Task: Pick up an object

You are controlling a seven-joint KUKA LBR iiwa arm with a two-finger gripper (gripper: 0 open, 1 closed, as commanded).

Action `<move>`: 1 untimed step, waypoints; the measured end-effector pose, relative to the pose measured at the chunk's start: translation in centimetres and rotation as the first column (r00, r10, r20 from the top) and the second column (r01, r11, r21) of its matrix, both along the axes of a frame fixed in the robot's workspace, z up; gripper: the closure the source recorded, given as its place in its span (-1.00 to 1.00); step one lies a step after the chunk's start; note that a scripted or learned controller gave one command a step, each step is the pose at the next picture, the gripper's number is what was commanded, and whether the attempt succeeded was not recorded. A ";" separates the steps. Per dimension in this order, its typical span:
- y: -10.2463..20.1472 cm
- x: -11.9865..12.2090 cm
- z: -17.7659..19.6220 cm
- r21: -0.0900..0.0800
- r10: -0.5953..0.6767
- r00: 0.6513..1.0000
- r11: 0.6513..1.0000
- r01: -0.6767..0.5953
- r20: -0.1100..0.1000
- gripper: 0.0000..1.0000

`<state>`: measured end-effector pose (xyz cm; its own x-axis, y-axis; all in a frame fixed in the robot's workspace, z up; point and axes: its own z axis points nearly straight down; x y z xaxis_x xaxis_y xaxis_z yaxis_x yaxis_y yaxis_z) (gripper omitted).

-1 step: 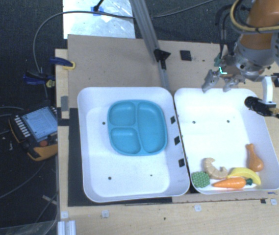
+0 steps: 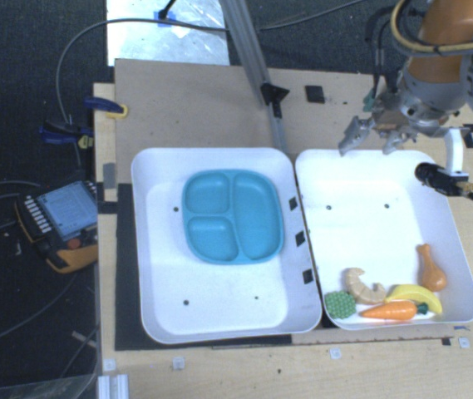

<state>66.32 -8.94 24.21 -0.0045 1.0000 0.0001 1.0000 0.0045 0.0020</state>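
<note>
The claw (image 2: 371, 137) is seen above the far rim of the right bin (image 2: 386, 198), its two grey metal fingers (image 2: 352, 136) spread apart and nothing gripped between them; the arm behind it is smooth and rounded, grey with a glossy orange band (image 2: 460, 7).

The right bin, a shallow tray of matte white plastic with rounded corners, lies directly below and toward the near side of the claw; its toy foods are gathered at its near edge, well apart from the claw. An orange carrot (image 2: 388, 311) with a green top is laid lengthwise along the rim; a curved yellow banana (image 2: 419, 295) is set just behind it; a knobbly green piece (image 2: 341, 304) is found at the corner, and a pale tan curled piece (image 2: 362, 285) rests beside it; a brown drumstick shape (image 2: 430, 269) lies by the right wall.

To the claw's left and nearer the camera, the left bin (image 2: 161, 306) is occupied by a smooth blue divided plate (image 2: 233, 216) with three compartments; both bins are carried on a brown tabletop (image 2: 186, 106) of flat board.
</note>
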 end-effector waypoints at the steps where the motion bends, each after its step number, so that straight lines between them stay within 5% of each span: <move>1: 0.2 -0.3 -4.2 -0.001 -0.001 1.000 1.000 0.001 -0.002 -1.00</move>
